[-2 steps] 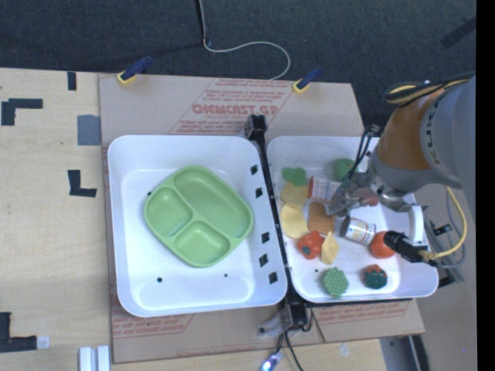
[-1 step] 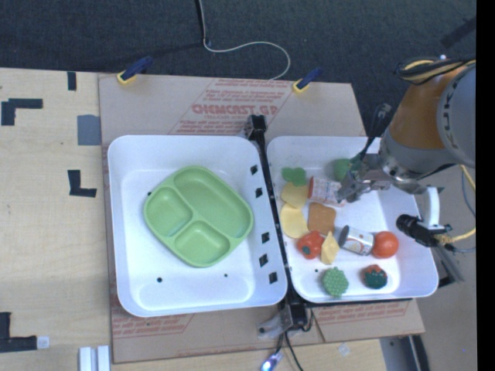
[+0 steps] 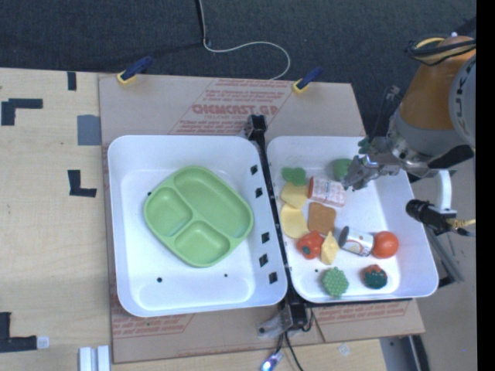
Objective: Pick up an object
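Grey arm with orange band (image 3: 433,91) reaching in from the right, claw (image 3: 357,172) low over the far side of the right shallow white bin (image 3: 421,273), close to a rounded dark green toy (image 3: 339,168); likely lining up for a grasp. Claw opening impossible to tell, nothing seen gripped. Toy foods piled together here, light green divided plastic tray (image 3: 198,216) alone in the left white bin (image 3: 128,207).

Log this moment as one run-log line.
gripper: over right bin, far side, beside green item | nothing visibly held | green tray: in left bin
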You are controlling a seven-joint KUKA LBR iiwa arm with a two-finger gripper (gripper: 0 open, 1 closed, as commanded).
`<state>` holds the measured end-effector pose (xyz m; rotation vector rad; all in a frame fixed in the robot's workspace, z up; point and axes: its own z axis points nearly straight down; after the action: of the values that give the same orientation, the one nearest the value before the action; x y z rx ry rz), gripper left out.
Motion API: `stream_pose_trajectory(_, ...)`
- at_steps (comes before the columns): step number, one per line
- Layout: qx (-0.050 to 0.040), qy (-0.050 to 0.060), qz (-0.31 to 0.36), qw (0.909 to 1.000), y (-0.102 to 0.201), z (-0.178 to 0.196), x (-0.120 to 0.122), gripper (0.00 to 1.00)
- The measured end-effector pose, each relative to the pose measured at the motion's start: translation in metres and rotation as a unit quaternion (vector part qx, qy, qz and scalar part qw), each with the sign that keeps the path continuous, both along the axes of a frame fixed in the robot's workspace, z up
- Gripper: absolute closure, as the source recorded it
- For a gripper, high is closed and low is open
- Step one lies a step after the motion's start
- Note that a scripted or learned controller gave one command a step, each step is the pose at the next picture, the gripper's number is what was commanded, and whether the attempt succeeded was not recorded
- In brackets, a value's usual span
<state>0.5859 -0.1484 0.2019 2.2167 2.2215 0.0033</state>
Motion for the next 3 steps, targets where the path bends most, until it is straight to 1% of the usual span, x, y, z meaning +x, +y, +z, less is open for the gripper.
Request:
stream_pose_trajectory(1,0.0003,0.001,0.0,1.0,0.001,0.024,0.001,1.0)
stream_pose_trajectory(2,0.0013,0.003,0.002,1.0,0.058,0.013,-0.004,1.0)
stream_pose_trajectory(3,0.0014,0.002,0.003,1.0,0.109,0.029,-0.008,1.0)
